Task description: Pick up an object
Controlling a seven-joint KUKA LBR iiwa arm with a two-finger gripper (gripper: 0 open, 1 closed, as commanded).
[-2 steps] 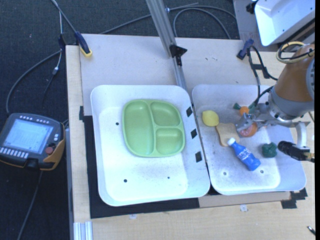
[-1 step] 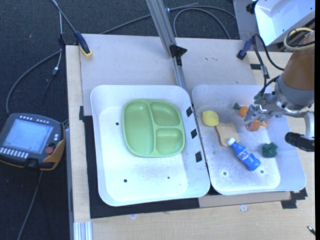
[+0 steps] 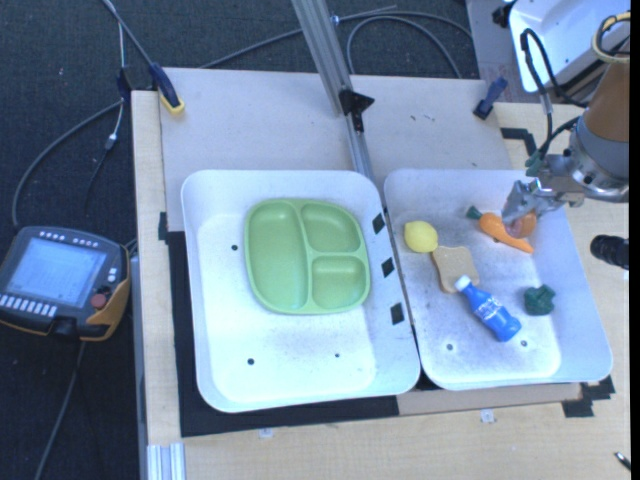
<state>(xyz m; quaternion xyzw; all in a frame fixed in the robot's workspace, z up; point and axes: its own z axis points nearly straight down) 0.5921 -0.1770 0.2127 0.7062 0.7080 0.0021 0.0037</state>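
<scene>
**On the worktop: two white bins, arm low over the carrot**

On the pale worktop (image 3: 260, 108) two shallow white bins sit side by side, touching along their inner edges, with black tape or matting showing under their near corners. Dark carpet surrounds the bench, crossed by loose grey cables. A teach pendant (image 3: 62, 283) with a lit screen and an orange edge lies on the floor to the left. A metal pole (image 3: 325, 43) slants down from above and ends between the bins' far corners. A blue clamp with a yellow tip (image 3: 167, 92) grips the worktop's far-left corner, and another blue clamp (image 3: 489, 97) sits near the far-right edge.

The left bin (image 3: 230, 368) holds a green divided plate (image 3: 305, 255), three compartments, lying flat near the middle.

The right bin (image 3: 575, 328) carries the loose objects. A yellow lemon (image 3: 421, 235) rests near its left wall. Just beside it lies a tan, flat piece like a slice of bread (image 3: 453, 265), and a blue bottle with a white cap (image 3: 489, 310) lies on its side, its cap end touching that slice. A small dark green piece (image 3: 539, 300) sits apart to the right. An orange carrot (image 3: 503, 230) lies toward the far side.

The arm comes in from the right, and its end effector (image 3: 524, 208) is right over the carrot's right end. Whether its fingers are apart or together, I cannot tell; it blocks that end of the carrot.
</scene>
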